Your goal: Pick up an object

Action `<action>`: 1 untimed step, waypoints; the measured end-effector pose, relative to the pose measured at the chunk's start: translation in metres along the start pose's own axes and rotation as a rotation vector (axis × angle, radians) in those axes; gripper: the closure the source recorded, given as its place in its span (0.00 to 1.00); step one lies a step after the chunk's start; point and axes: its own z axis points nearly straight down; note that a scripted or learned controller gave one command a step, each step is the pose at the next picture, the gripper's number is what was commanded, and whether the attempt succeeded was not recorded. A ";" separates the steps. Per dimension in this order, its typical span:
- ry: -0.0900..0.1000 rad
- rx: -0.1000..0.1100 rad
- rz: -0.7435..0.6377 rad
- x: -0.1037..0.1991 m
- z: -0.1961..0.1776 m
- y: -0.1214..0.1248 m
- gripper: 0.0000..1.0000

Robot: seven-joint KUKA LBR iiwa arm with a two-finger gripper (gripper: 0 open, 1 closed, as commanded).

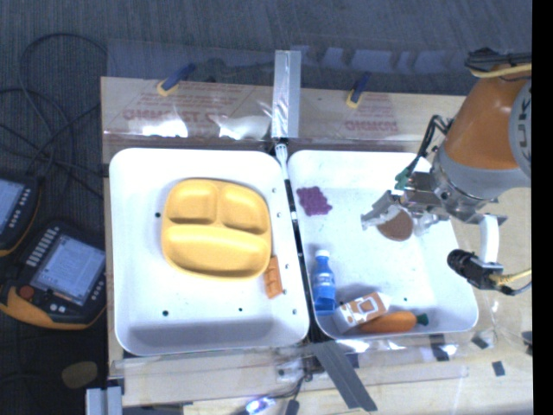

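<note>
Over the right shallow white bin, the end effector hangs with its metal fingers closed around a small round brown object, lifted off the bin floor. Below lie a purple grape cluster, a blue plastic bottle, an orange-and-white carton and an orange carrot. Across in the left bin rests a yellow divided tray, touching a small orange piece.

Yellow tray, blue bottle, purple grapes
</note>
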 end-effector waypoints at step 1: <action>-0.004 0.001 -0.026 -0.057 0.058 0.065 0.00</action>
